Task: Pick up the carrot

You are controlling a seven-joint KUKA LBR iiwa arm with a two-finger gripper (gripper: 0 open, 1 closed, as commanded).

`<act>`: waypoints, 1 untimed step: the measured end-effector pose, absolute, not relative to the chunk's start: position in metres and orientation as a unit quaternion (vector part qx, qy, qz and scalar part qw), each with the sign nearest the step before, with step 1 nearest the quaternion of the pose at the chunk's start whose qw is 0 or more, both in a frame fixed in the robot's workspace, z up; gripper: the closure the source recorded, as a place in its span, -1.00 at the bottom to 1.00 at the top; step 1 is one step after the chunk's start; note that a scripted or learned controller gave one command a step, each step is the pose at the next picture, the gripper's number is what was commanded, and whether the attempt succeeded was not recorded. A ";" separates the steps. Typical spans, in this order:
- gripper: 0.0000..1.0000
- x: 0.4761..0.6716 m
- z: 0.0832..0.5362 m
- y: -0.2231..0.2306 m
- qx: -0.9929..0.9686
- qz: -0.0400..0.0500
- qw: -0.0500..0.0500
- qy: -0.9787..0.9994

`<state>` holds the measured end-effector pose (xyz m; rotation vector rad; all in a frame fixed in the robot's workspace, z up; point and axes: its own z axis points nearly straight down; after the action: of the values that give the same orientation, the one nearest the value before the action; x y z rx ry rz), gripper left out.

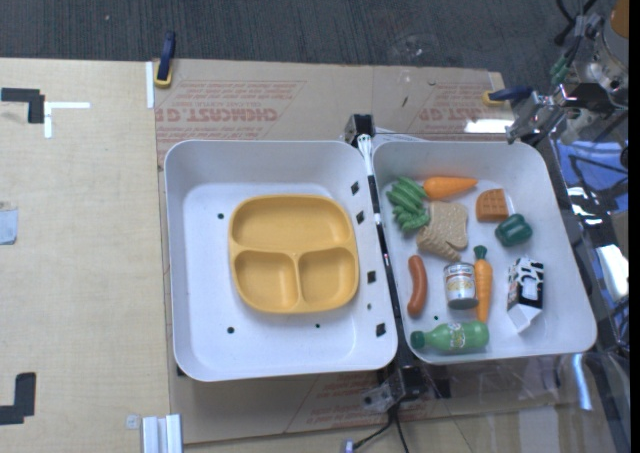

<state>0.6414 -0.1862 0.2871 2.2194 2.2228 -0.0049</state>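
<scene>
Two carrots lie in the right bin (560, 241). The larger carrot (447, 184) lies crosswise near the bin's far wall, beside a bunch of green beans (407, 203). A smaller carrot (483, 284) lies lengthwise in the middle, right of a small can (460, 284). My gripper (535, 119) hangs above the bin's far right corner, up and to the right of the larger carrot and well apart from both. Nothing shows in its grasp.
The right bin also holds a bread slice (444, 227), a waffle (491, 204), a green pepper (513, 230), a sausage (417, 284), a milk carton (526, 286) and a green bottle (452, 338). In the left bin (190, 241) sits a yellow divided plate (294, 252).
</scene>
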 end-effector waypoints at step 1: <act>-1.00 0.580 0.139 -0.205 0.669 -0.001 0.000 0.743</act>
<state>0.5803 -0.2046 0.1395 2.1028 2.3349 -0.0032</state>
